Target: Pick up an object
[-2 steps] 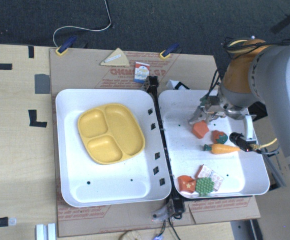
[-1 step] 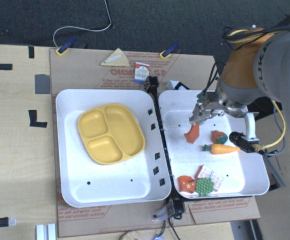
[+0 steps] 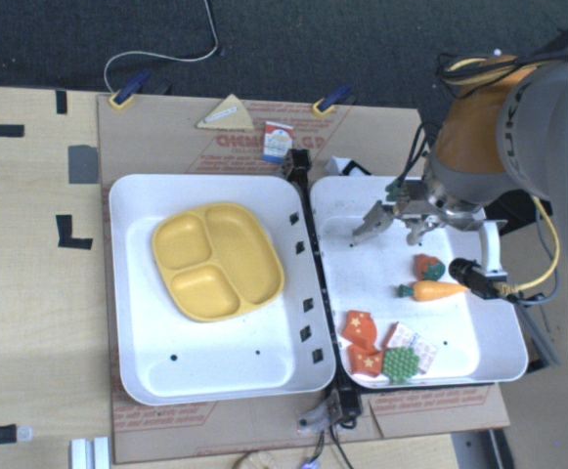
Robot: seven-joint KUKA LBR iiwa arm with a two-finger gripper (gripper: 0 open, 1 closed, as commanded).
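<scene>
The right bin (image 3: 337,208) holds an orange toy carrot (image 3: 438,289) with a red strawberry (image 3: 427,266) just above it. Near the front wall lie two red packets (image 3: 360,328), a green round piece (image 3: 401,362) and a white patterned packet (image 3: 413,344). My gripper (image 3: 397,227) hangs over the bin's upper middle, up and left of the strawberry. Its fingers (image 3: 371,225) are spread open with nothing between them.
In the left bin (image 3: 127,291) sits a yellow divided plate (image 3: 217,259). A small red and white carton (image 3: 278,142) and a tan triangular piece (image 3: 227,115) lie on the cardboard behind the bins. The arm's orange band (image 3: 474,125) looms over the right bin's far corner.
</scene>
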